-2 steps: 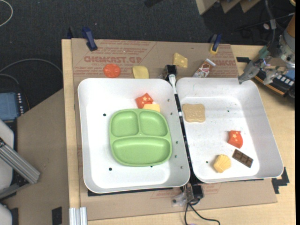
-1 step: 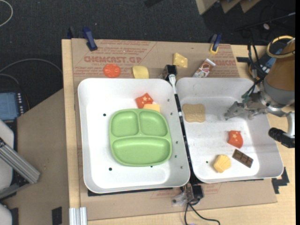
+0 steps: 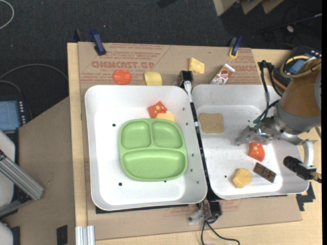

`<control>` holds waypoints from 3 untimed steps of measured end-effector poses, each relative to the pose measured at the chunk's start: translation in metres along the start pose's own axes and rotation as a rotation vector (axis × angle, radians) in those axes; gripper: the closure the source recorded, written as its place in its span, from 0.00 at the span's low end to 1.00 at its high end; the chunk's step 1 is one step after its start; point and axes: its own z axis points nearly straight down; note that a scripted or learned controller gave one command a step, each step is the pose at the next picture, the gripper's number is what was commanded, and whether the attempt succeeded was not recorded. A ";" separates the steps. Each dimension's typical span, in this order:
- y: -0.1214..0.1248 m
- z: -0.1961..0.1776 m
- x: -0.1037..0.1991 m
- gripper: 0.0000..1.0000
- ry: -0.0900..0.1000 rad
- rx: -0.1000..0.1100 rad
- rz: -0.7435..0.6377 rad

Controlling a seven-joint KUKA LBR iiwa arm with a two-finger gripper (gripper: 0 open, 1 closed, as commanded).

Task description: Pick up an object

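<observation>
Now note: gripper (image 3: 253,135) low in right bin (image 3: 225,98), near its right edge, jaws just above red piece (image 3: 256,150), likely lined up for grab. You can't tell jaw state. Yellow block (image 3: 242,177) and brown bar (image 3: 265,172) near front edge.

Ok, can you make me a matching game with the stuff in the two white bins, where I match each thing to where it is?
Things:
1. green divided plate
2. tan square slice
3. brown chocolate piece
4. claw

Places:
A. right bin, near its front right corner
B. just above the red strawberry-like piece in the right bin
C. middle of the left bin
D. right bin, upper left part

Pairs: 1-C, 2-D, 3-A, 4-B
</observation>
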 end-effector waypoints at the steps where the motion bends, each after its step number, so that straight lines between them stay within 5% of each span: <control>1: -0.030 0.000 0.033 0.00 -0.001 -0.002 0.000; 2: -0.029 -0.010 0.031 1.00 -0.004 -0.007 0.002; 3: -0.029 -0.010 0.031 0.00 -0.004 -0.007 0.002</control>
